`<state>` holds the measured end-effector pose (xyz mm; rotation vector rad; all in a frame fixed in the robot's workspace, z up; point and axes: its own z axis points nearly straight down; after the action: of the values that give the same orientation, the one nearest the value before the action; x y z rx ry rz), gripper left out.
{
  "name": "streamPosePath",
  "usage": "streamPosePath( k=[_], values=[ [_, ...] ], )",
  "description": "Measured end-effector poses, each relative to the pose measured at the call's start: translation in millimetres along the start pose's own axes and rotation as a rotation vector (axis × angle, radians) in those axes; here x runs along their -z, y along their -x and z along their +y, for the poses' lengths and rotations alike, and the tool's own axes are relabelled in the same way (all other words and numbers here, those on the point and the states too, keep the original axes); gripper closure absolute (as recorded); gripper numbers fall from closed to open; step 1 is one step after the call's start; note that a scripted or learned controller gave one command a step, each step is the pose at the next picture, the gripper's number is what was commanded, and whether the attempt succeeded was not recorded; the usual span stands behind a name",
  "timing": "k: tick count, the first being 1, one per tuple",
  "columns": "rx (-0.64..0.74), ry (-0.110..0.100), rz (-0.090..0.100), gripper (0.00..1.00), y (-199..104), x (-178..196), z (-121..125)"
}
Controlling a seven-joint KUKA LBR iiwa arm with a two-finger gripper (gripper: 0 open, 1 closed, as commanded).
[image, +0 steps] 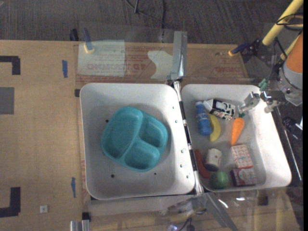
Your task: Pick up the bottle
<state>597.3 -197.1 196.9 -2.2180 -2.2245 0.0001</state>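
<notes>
The bottle [202, 120] is small and blue with a white cap, and it lies near the left wall of the right bin [281, 165]. A yellow banana [215, 128] touches its right side. A black-and-white carton [220, 109] lies just beyond the bottle. My gripper [258, 103] hangs over the far right part of that bin, to the right of the carton and well apart from the bottle. It is open with nothing between its fingers.
Also in the right bin are an orange carrot [237, 130], a white cup [213, 158], a red sausage-like piece [201, 164], a green ball [220, 179] and two small boxes [241, 163]. A teal divided plate [134, 137] sits in the left bin [94, 105].
</notes>
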Motion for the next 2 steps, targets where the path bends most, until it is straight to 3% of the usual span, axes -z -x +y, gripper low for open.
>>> streamPosePath(
  k=[1, 2],
  values=[
    [-0.204, -0.003, 0.001, 0.0, -17.5, -51.5, 16.9],
    [-0.535, 0.012, -0.002, 0.0, -44.2, -83.6, 49.1]
  ],
)
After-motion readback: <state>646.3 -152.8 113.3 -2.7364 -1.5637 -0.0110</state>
